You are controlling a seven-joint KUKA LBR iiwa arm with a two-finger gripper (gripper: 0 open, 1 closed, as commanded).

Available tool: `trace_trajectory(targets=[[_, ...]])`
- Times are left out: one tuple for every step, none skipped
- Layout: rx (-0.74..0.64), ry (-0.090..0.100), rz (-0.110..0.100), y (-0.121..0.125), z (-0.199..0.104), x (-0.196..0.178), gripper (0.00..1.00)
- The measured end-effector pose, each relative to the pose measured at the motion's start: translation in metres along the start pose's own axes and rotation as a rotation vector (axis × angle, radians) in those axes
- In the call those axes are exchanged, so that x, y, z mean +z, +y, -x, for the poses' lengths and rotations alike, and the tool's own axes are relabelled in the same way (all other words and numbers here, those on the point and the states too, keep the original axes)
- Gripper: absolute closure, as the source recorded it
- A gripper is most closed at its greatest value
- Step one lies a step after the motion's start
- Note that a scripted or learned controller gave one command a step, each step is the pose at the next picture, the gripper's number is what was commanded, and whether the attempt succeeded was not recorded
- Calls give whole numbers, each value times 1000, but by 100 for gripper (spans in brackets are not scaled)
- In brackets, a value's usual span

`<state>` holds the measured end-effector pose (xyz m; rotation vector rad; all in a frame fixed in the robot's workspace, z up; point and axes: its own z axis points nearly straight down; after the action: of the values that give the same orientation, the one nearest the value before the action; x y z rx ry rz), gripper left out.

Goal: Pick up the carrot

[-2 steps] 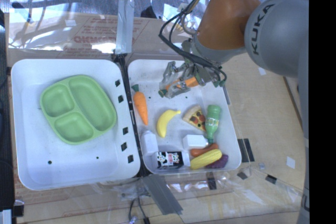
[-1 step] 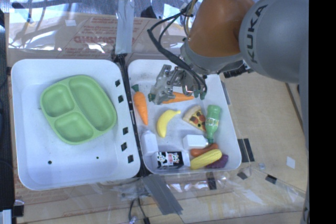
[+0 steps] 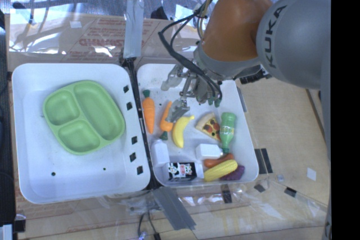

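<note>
Camera view, tool (image 3: 181,107) low in right bin (image 3: 247,137), grip state unclear, carrot (image 3: 148,114) lying just beside

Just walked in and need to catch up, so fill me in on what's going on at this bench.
A grey KUKA arm reaches in from the right, its gripper low over the right bin. That bin holds toy food: a carrot near its left wall, a smaller orange piece, a banana, a pizza slice and a green bottle. The gripper sits right of the carrot, which lies flat, not picked up. The left bin holds a green plate.
</note>
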<state>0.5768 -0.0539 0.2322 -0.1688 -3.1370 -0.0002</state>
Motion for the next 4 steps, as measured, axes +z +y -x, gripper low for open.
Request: trace_trajectory(targets=[[89, 2, 0, -6, -8, 41, 0], [200, 8, -2, -38, 1, 117, 0], [427, 0, 0, -44, -6, 140, 0], [419, -1, 0, -43, -5, 129, 100]])
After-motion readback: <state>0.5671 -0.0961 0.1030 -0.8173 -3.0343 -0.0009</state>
